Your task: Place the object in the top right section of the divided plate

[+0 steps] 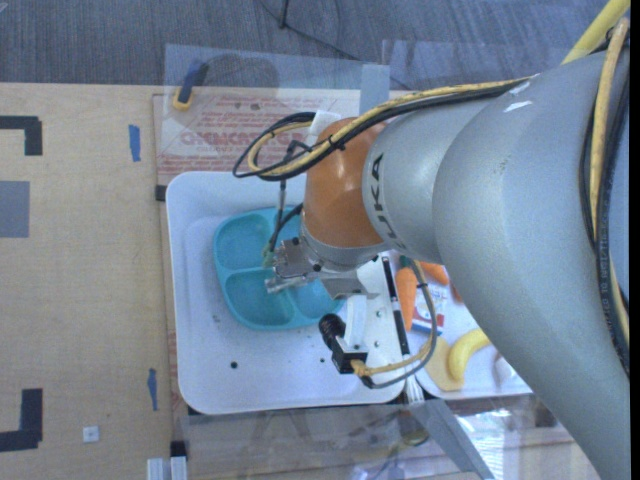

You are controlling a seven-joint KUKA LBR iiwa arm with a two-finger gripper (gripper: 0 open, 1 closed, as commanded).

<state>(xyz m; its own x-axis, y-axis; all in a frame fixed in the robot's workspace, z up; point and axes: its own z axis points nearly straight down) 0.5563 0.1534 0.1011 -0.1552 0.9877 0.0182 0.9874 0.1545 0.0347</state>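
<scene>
Divided plate (240,260), teal, sat in the left bin (190,308), toward its far-right part. Two sections lay open to the camera on the plate's left side, one far and one near. The right side was under the wrist.

Which object was meant, I could not tell. Candidates lay in the right bin (497,370): an orange carrot-like piece (405,293) and a banana (462,356), both well apart from the plate.

Gripper (283,271) hung over the plate, about where the dividers meet. Its opening and whether it carried anything: could not tell, as the arm's body (480,218) blocked the line of sight.

My read is that this was the placing step, hovering above the plate. To do it well:
- shift toward the plate's far-right section, which was probably under the wrist
- come down clear of the divider ridges, not on one
- release low, so the piece doesn't bounce into a neighbouring section
- lift straight up, so the plate doesn't get dragged across the bin

Risk: the cable loop (265,148) near the wrist could snag. Desk (80,268) to the left played no part.
</scene>
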